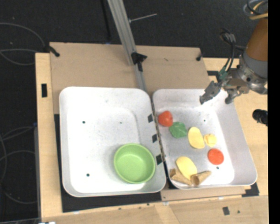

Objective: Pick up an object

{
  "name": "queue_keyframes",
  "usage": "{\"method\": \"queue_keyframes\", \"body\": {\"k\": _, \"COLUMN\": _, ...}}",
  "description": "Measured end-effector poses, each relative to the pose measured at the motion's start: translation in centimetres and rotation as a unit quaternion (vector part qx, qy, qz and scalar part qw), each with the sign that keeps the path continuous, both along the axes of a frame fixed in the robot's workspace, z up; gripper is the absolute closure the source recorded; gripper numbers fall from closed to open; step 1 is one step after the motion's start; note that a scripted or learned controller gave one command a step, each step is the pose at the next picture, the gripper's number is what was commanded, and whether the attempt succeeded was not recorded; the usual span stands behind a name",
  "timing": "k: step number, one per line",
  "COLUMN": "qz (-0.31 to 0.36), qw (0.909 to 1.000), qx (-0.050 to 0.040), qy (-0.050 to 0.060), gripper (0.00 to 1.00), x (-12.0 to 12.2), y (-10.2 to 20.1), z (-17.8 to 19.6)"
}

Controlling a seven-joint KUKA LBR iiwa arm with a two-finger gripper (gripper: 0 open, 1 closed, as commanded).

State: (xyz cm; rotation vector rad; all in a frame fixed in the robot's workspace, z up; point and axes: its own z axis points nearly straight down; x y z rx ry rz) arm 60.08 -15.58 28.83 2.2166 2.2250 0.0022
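I see two white bins side by side on my bench [102, 64]: the left bin [84, 106] and the right bin [238, 143]. A metal pole [123, 27] slants up behind them, with cables [9, 36] trailing across the dark floor.

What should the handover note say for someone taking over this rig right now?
Gripper: above the right bin's far edge, jaws apart, holding nothing.
Right bin: two red pieces, green piece, yellow pieces, small yellow piece, tan pieces.
Left bin: green bowl.
Done: nothing picked.
Left: descend, grasp one piece, lift.
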Motion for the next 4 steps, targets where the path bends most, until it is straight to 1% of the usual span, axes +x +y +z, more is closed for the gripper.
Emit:
{"method": "queue_keyframes", "body": {"k": 1, "qz": 0.0, "qw": 1.0, "qx": 0.0, "qy": 0.0, "gripper": 0.0, "x": 0.0, "y": 0.0, "z": 0.0}}
{"method": "queue_keyframes", "body": {"k": 2, "qz": -0.002, "qw": 1.0, "qx": -0.0017, "qy": 0.002, "gripper": 0.0, "x": 0.0, "y": 0.0, "z": -4.2}}
{"method": "queue_keyframes", "body": {"k": 4, "qz": -0.003, "qw": 1.0, "qx": -0.0018, "qy": 0.002, "gripper": 0.0, "x": -0.3, "y": -0.6, "z": -12.7}}
